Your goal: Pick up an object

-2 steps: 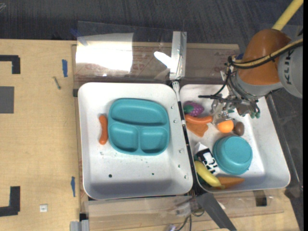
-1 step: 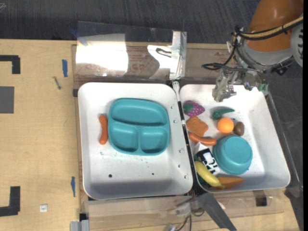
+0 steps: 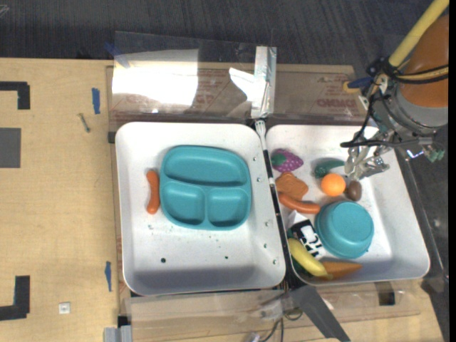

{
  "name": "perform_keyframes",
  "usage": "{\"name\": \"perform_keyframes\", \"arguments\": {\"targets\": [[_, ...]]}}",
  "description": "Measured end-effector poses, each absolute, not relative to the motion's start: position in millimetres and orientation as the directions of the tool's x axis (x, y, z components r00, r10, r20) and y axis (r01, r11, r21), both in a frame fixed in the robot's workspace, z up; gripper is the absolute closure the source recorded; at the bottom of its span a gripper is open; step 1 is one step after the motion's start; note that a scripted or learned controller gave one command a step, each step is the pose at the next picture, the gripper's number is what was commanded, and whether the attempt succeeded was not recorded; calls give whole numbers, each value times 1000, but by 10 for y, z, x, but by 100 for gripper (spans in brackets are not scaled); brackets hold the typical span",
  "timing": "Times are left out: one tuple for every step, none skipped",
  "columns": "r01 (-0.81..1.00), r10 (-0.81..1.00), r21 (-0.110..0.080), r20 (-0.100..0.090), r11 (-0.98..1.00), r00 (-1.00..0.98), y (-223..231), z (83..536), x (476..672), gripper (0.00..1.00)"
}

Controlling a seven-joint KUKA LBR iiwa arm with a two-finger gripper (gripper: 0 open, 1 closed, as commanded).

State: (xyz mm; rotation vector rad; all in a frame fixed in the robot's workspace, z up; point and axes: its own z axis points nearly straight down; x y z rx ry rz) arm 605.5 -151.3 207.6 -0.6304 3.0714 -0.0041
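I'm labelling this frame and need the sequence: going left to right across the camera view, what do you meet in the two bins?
orange carrot → teal divided plate → purple grapes → orange ball → gripper

1. A single camera sits fixed above the bench (image 3: 50, 191), looking down at a slant rather than straight down.
2. It faces the two white bins side by side: the left bin (image 3: 135, 262) lies near the frame's middle, the right bin (image 3: 410, 248) toward the right edge.
3. The far side of the bench, with a clear panel (image 3: 185, 77) and dark floor (image 3: 214, 9) beyond, fills the top of the frame; the bench's near edge runs along the bottom.
4. The view is moderately close: both bins fit whole, with bench to spare at left.
5. The arm (image 3: 427, 55) enters from the upper right corner.
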Motion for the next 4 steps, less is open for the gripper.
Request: {"name": "perform_keyframes", "arguments": {"targets": [[-396, -396, -2, -6, 918, -918, -1493, 2073, 6059, 0], [-381, -381, -18, -26, 924, -924, -1631, 1242, 6025, 0], [-209, -209, -13, -39, 978, -977, -1422, 1188, 5952, 0], [-135, -137, -27, -54, 990, -989, -1108, 1180, 6109, 0]]}}
